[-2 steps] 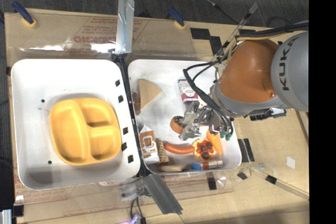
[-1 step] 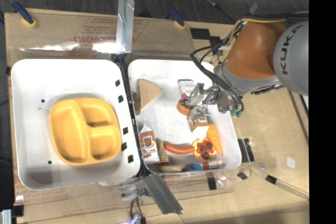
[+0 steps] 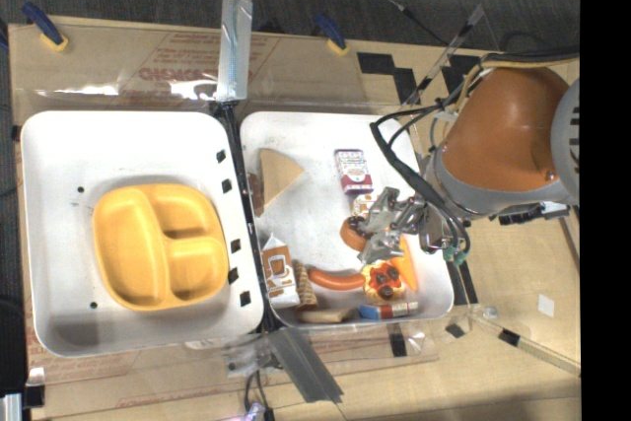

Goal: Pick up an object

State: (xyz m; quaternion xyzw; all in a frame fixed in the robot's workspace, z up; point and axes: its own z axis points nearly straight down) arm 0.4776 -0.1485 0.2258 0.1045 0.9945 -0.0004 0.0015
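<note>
My tool (image 3: 383,234): low in the right bin (image 3: 315,128); I cannot tell its grip.
Do well: drop straight onto one toy, the orange piece (image 3: 351,234), then squeeze.

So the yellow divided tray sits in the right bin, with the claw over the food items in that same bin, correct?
Not quite: the camera view shows the yellow divided tray in the left bin. The claw is indeed over the food items in the right bin.

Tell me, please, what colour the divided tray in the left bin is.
Yellow; the divided tray shows plainly in the camera view.
</note>
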